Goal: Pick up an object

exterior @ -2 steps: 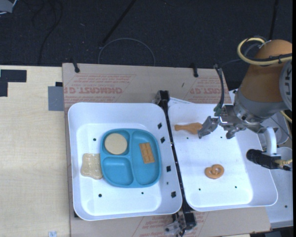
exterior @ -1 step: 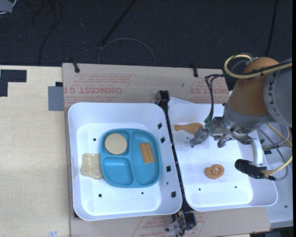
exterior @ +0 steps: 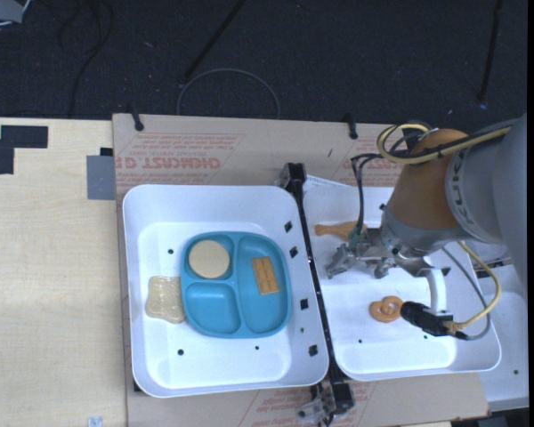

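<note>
My gripper [exterior: 349, 261] hangs low in the right bin [exterior: 481, 358]; I cannot tell its state. Two objects lie here: a tan stick [exterior: 335, 230] and an orange pretzel [exterior: 385, 309]. The left bin [exterior: 151, 363] holds one glossy blue tray [exterior: 222, 314].

Two white bins: left bin [exterior: 151, 229], right bin [exterior: 356, 363].
In left bin, bright blue divided tray [exterior: 222, 314]; pale tan round piece [exterior: 208, 259] and orange-brown rectangular piece [exterior: 266, 276] in its compartments.
Pale yellow translucent item [exterior: 165, 299] beside tray.
In right bin, orange curled item [exterior: 386, 309], tan-orange item [exterior: 335, 230].
Grey arm [exterior: 489, 185], orange band [exterior: 424, 189], yellow and black cables [exterior: 400, 139].
Pale wood table [exterior: 44, 283] with black patches [exterior: 13, 147], grey square [exterior: 100, 175].
Brown cardboard [exterior: 205, 154] with red print.
Dark floor [exterior: 249, 34].
</note>
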